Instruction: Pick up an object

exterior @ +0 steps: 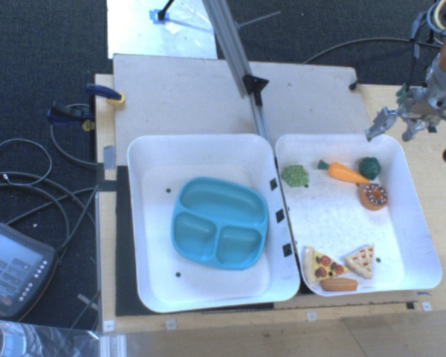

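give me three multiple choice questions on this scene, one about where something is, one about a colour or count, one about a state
1. Where does the divided plate lie?
A. in the left bin
B. in the right bin
C. on the floor by the cables

2. What colour is the divided plate?
A. red
B. blue
C. yellow

3. Where is the gripper now?
A. pressed down on the carrot
B. inside the left bin
C. above the right bin's far right corner, off the food

Answers:
1. A, the plate sits in the middle of the left bin.
2. B, it is light blue against the white bin.
3. C, the gripper hangs by the rim of the right bin, apart from the carrot, the donut and the other food.
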